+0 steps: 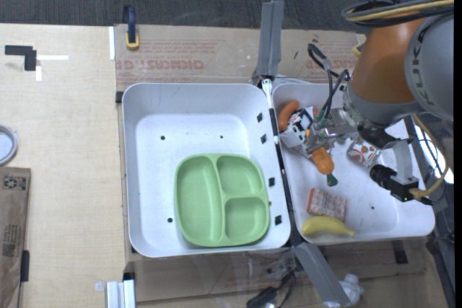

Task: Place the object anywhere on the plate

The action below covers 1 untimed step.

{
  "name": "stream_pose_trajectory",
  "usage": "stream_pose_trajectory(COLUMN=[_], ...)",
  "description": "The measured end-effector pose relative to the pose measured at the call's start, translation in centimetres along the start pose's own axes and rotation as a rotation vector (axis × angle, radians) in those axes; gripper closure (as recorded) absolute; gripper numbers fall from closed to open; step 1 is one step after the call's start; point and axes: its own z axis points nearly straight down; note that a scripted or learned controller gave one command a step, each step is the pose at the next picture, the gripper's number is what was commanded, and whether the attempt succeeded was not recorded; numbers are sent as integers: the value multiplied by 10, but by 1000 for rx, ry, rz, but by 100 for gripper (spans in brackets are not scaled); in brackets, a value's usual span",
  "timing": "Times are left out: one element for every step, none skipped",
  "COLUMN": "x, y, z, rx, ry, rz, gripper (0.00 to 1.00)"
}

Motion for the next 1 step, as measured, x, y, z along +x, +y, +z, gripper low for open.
stream_pose_trajectory(x=[66], y=[-5], z=[-1], rx=[-2], ry=[1], rz=[-456], gripper=[100])
